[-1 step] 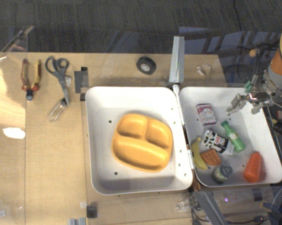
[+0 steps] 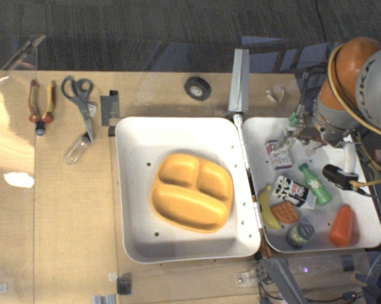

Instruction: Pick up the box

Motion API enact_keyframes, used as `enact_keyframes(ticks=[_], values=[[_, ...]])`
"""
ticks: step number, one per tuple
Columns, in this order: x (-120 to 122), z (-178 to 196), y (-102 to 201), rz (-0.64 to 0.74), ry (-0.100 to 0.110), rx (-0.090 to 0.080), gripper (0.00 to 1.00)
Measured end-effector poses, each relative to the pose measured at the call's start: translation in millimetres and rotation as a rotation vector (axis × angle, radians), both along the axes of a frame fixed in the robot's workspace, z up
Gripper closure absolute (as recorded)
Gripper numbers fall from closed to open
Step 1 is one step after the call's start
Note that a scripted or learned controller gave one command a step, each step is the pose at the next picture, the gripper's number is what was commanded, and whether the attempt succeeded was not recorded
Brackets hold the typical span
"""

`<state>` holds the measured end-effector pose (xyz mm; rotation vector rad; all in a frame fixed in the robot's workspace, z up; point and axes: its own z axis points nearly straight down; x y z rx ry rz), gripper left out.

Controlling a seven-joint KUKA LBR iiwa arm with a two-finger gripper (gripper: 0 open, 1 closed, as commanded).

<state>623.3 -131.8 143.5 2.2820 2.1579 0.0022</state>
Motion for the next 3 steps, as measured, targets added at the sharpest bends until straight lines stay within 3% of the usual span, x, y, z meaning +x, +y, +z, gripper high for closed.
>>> enact_keyframes(ticks=[1, 2, 3], values=[[47.0, -56.8, 27.2, 0.050, -0.004, -0.002, 0.00], [49.1, -43.9, 28.1, 0.056, -0.010, -0.004, 1.00], [29.6, 47.5, 46.1, 0.156, -0.006, -0.002, 1.00]])
